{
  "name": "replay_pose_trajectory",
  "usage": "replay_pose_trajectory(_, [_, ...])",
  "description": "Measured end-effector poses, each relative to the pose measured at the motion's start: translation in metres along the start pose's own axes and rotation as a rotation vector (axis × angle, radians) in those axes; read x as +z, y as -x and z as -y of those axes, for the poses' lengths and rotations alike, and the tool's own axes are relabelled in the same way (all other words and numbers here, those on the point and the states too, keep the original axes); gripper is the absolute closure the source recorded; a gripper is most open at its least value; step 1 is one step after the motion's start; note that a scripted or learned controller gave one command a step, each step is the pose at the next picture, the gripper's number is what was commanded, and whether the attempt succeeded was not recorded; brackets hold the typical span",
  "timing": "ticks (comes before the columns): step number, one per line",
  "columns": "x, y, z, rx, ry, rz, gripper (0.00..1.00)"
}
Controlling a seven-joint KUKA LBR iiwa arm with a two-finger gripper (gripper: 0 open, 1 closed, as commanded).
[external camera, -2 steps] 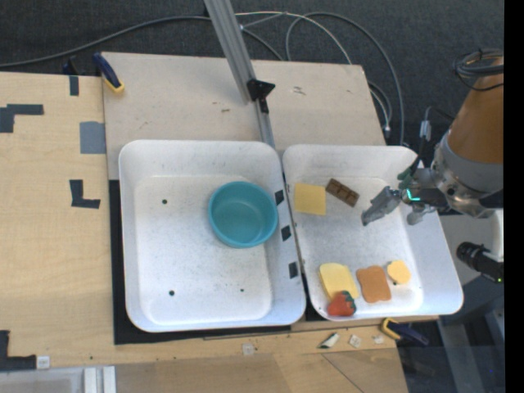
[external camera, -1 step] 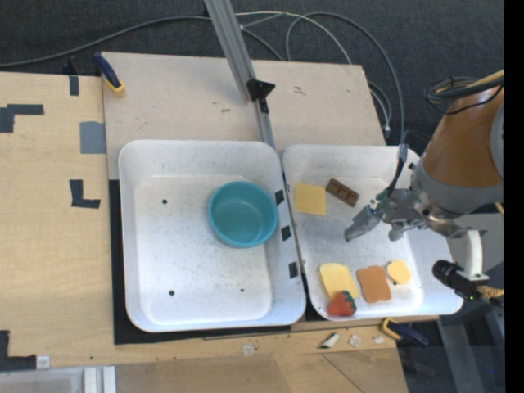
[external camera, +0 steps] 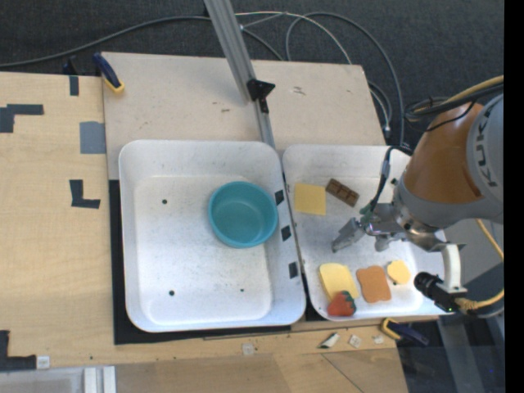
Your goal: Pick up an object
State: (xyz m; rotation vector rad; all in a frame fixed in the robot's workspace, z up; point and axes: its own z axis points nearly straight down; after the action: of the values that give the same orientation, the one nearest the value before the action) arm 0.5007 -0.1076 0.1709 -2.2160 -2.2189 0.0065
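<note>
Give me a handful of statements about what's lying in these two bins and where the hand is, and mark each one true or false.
1. The blue bowl sits in the left bin. True.
2. The strawberry lies at the far edge of the right bin. False: it lies at the near edge, beside the pale yellow piece.
3. The hand hangs over the right bin. True.
4. The brown chocolate bar is inside the bowl. False: it lies on the floor of the right bin, next to the yellow cheese square.
5. The orange slice is held in the hand. False: it lies on the bin floor, nearer the front than the hand.
</note>
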Motion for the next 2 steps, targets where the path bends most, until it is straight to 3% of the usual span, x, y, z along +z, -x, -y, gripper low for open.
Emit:
replay_pose_trajectory(1, [0.064,0.003,0.002,0.001,-0.003,-0.001,0.00])
replay_pose_trajectory(2, [0.051,0.003,0.001,-0.001,0.001,-0.001,1.00])
